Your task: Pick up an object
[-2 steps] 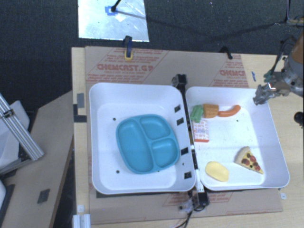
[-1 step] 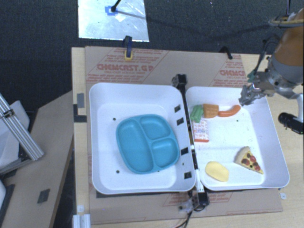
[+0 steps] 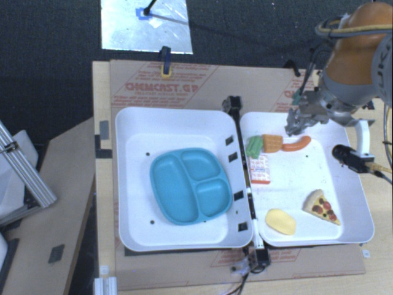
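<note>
The right bin holds several small items: a toy carrot with a green top, an orange-red sausage, a red-and-white packet, a yellow potato-like lump and a pizza slice. My gripper hangs low over the bin's far side, its tip just above the sausage's left end and right of the carrot. Whether anything sits between its fingers is hidden by their dark, blurred shape.
The left bin carries a blue divided plate. A black clip divider runs between the bins. A black fixture juts over the right bin's right rim. The arm's orange band is at the upper right.
</note>
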`<state>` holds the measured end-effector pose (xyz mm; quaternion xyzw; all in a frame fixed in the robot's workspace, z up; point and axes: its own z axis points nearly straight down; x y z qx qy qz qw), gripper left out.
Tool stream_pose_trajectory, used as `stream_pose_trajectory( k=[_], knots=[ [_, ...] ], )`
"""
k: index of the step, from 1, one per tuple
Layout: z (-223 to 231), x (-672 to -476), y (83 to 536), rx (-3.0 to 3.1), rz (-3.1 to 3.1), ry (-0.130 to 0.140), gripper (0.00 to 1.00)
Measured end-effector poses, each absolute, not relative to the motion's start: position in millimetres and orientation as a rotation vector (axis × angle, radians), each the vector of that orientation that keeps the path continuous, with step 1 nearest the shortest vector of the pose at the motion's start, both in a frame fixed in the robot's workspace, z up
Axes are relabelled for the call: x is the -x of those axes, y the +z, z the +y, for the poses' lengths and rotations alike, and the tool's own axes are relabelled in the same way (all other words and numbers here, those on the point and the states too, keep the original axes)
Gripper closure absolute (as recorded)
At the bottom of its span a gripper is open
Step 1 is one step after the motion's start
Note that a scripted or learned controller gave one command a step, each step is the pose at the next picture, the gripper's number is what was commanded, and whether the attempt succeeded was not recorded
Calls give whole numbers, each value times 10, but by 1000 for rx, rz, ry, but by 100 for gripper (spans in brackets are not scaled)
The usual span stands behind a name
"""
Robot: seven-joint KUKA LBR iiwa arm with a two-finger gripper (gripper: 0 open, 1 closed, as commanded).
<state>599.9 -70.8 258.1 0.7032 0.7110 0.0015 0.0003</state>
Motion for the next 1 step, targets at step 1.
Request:
stream_pose_trajectory(
  k=[1],
  knots=[
    [-171,-5931,2452,-2211,2232,3,100]
  ],
)
